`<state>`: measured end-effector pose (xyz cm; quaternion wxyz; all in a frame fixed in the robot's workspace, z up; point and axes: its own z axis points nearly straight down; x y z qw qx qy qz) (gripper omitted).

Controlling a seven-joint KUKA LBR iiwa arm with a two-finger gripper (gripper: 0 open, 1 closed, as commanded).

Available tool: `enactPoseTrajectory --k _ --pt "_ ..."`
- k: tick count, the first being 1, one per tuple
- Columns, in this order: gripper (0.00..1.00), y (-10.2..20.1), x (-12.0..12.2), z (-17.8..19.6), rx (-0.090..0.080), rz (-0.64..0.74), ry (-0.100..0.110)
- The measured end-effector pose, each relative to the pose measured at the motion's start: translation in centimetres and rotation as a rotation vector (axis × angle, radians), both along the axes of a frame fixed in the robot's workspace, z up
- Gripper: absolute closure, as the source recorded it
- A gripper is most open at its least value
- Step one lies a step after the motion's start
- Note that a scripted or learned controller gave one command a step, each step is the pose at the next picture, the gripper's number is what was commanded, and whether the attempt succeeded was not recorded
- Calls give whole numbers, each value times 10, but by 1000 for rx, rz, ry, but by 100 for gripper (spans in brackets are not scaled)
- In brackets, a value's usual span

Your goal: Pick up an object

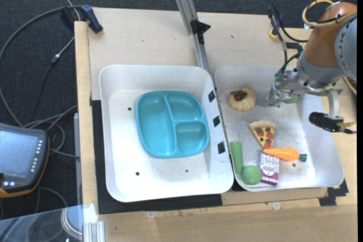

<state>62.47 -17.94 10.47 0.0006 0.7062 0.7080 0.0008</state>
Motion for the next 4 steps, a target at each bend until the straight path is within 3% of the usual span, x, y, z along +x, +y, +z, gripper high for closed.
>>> enactPoseTrajectory --k 2,3,4 --pt "100 -16 1 114 -3 -1 -6" --pt "100 -16 2 149 -2 -1 -5" --pt "100 27 -11 151 2 2 4"
